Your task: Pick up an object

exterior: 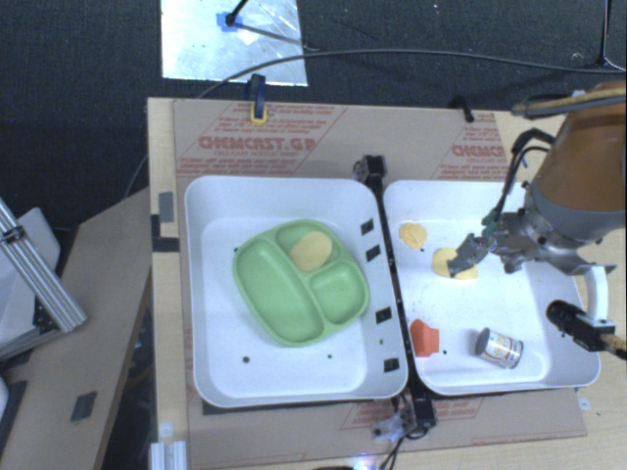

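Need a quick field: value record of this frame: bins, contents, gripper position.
left bin: green divided tray, a yellow item in its upper compartment
right bin: yellow piece upper left, yellow object mid, orange-red piece lower left, small can on its side
gripper: low over the right bin, fingertips at the mid yellow object
grasp: cannot tell whether anything is held
arm: enters from the right

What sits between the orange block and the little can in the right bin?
Nothing: in the camera view, bare white bin floor separates the orange block from the can.
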`<state>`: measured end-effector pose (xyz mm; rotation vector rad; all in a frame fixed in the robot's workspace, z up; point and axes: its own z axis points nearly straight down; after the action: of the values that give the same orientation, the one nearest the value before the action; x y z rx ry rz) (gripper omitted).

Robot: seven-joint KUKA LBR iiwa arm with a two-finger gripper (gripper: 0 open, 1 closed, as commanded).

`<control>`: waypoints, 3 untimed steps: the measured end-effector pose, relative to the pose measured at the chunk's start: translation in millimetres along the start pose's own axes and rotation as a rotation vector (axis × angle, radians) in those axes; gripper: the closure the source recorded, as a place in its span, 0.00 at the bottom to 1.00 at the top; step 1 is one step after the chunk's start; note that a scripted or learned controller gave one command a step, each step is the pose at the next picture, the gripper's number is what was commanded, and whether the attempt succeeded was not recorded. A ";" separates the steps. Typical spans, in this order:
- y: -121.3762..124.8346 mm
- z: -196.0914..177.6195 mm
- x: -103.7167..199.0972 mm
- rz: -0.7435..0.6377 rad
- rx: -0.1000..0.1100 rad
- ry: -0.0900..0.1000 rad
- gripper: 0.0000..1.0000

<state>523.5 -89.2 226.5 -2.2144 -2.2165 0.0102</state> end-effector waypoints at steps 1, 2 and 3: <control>2.4 -5.6 0.2 -0.002 -0.012 -0.001 0.00; 6.6 36.9 2.2 -0.001 -0.008 -0.001 0.00; -0.5 96.9 2.2 0.000 -0.006 0.000 0.00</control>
<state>521.9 -86.9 129.6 -2.2174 -2.2195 0.0035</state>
